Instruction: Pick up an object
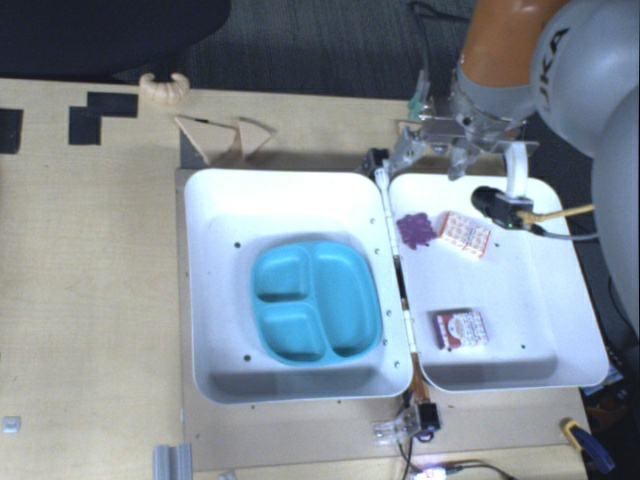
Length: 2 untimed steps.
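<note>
Far to the left of the pincer, on the pale tabletop (90,298), black cut-out shapes (100,116) run off toward the edge, and a small tan lump (163,88) at the tabletop's far rim is too blurred to name. Nearer, but well left of the pincer and below it, the left bin (215,208) holds a blue tray (316,301) with three compartments, lying flat near the bin's middle. Between the two bins, at the near edge, a small clip with wires (412,423) is hard to make out. The right bin (570,298) lies directly below the pincer. In it, a purple scrap (417,230) sits just below the pincer and slightly left, close to the shared wall; its form is unclear. Just right of that scrap, a small white packet with red dots (466,234) lies tilted, below the pincer and apart from it. Further down toward the near wall, well apart from the pincer, a red and white box (459,329) lies flat. The pincer (444,150) hangs over the bin's far rim, under the orange band (505,38) of the grey arm (600,78); its metal parts are a tangle against the rim, and I cannot tell how wide it stands or whether anything is in it. Right of it, a black part with a yellow cable (510,208) reaches over the bin, and the arm is cut off at the top and right.
</note>
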### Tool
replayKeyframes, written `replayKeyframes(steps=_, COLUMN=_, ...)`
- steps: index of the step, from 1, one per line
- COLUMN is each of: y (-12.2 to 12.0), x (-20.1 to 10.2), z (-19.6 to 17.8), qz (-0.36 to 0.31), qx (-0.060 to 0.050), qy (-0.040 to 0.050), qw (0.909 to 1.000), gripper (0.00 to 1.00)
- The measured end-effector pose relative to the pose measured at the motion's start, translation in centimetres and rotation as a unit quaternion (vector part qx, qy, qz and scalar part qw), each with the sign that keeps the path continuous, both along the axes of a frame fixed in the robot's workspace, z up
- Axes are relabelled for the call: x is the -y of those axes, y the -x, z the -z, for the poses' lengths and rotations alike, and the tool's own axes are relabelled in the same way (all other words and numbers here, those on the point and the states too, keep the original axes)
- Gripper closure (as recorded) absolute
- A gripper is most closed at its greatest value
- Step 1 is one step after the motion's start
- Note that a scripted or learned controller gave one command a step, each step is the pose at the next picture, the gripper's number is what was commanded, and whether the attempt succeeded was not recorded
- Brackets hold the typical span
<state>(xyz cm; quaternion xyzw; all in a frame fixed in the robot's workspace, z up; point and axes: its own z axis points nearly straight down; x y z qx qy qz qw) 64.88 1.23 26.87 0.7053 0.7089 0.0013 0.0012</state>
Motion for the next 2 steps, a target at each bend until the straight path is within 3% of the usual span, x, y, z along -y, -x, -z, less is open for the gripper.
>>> replayKeyframes(steps=2, y=0.00, x=0.00, z=0.00, qz=0.000, qx=0.000, qy=0.0000, qw=1.0000, gripper=0.00)
